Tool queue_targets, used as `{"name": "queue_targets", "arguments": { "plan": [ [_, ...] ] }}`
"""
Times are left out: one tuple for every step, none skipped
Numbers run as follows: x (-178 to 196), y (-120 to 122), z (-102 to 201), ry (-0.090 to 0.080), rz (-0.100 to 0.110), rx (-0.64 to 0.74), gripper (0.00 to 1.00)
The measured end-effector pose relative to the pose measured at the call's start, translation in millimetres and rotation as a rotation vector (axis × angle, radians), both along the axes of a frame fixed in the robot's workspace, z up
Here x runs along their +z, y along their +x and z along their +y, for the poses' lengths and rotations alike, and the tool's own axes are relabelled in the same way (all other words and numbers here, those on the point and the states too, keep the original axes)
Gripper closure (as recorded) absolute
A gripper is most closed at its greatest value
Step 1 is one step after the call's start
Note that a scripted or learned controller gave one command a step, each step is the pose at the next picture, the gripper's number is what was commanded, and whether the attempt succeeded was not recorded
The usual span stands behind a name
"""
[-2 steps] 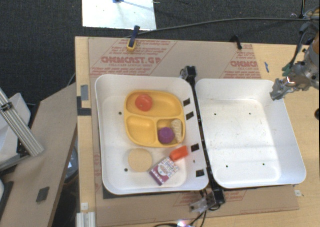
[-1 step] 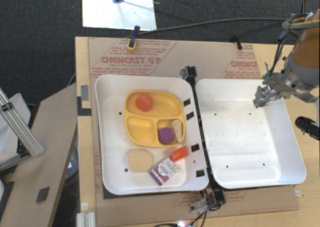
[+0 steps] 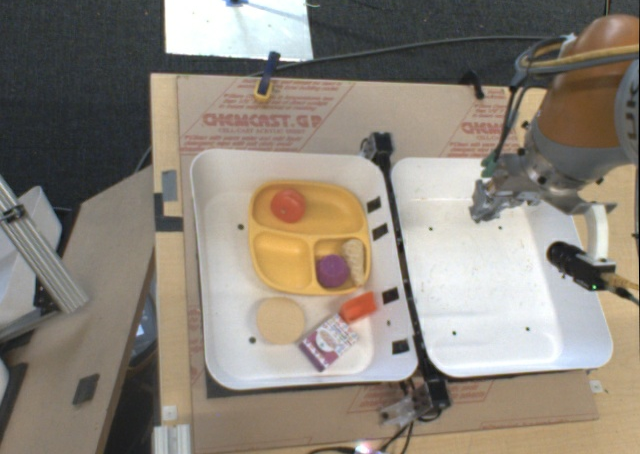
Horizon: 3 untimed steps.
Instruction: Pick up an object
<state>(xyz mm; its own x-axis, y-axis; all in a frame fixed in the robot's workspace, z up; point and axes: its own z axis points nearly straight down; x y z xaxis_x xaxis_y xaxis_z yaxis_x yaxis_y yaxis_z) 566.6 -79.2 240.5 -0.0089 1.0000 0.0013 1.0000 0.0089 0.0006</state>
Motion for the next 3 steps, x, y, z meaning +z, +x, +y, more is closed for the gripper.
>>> {"name": "queue_targets", "arguments": {
  "plan": [
    [-12.8, -14.0, 46.1, 0.0, 0.001, -0.001, 1.0],
    [-21.1, -27.4, 90.0, 0.0, 0.001, -0.001, 1.0],
    [-16.6, -50.4, 148.1, 0.001, 0.001, 0.002, 1.0]
  ]
}}
